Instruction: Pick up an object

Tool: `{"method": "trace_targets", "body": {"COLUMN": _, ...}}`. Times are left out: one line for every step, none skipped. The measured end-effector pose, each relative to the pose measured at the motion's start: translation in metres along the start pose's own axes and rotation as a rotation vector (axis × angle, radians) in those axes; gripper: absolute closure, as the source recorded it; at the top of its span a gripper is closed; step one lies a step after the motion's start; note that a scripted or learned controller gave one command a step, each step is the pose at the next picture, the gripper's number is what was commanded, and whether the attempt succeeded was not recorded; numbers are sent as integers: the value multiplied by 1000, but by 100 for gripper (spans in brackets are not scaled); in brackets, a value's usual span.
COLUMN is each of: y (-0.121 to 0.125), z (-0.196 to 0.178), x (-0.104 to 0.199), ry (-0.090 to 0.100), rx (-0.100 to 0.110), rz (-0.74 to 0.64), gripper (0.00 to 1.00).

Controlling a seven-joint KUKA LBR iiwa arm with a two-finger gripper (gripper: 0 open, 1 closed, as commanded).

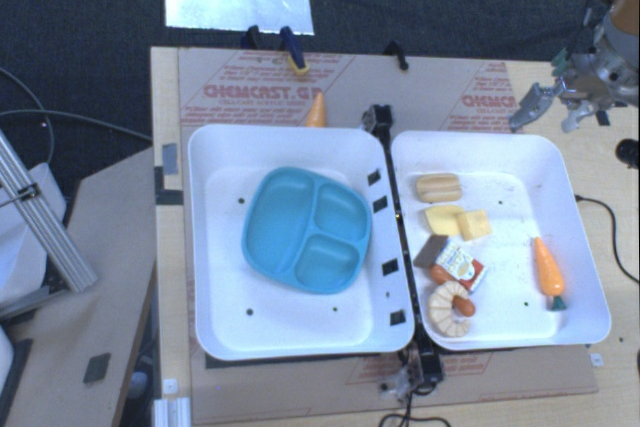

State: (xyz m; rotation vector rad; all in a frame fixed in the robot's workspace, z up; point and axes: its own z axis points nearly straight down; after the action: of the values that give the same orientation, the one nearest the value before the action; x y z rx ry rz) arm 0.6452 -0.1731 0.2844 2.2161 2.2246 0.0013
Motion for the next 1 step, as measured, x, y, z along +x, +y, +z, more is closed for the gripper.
{"method": "trace_targets", "body": {"y": -16, "z": 148, "x": -35, "ry": 1, "rx": 8, "rz": 5, "gripper": 0}}
